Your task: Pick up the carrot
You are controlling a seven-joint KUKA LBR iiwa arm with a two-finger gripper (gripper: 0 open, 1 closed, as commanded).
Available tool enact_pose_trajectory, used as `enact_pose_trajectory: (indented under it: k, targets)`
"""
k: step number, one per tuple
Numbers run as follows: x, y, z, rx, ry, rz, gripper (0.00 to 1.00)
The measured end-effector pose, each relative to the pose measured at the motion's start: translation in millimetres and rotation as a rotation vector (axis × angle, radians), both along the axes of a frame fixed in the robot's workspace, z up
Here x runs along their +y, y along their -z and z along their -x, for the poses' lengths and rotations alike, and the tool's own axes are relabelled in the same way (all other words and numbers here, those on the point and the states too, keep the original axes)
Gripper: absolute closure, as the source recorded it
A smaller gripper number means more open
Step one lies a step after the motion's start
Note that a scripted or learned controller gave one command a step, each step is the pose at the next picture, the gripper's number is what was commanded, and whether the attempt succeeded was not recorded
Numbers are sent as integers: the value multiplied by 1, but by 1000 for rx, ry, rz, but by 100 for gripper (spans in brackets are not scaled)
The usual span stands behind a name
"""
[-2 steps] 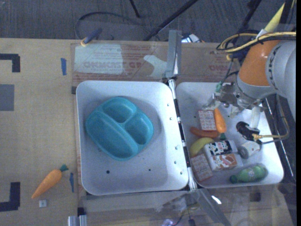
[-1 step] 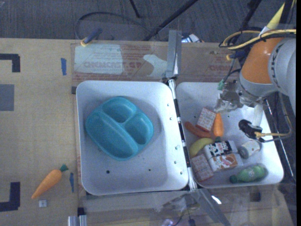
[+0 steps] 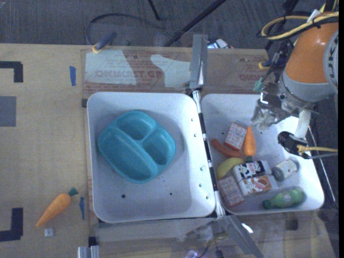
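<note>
Tool (image 3: 264, 120): hovers over the right bin (image 3: 314, 190), just above the carrot; whether it is apart or together cannot be told.
Carrot (image 3: 249, 141): upright in the right bin, beside a small carton (image 3: 235, 136).
Second carrot (image 3: 54, 208): on the table (image 3: 37, 160), left of the left bin (image 3: 107, 208).
Left bin: holds a teal divided plate (image 3: 136, 145).

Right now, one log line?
end effector: above right white bin | small orange carrot: in bin, ungrasped | teal divided plate: left bin
</note>
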State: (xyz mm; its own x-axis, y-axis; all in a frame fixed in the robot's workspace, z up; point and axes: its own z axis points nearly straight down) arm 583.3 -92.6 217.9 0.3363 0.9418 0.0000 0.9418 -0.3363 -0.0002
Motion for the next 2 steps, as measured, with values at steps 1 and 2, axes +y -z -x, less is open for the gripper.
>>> enact_pose_trajectory:
  k: [1,2]
  targets:
    - [0,0,0,0,0,0,0]
    - [-43,89,-5,1,-113,-1,0]
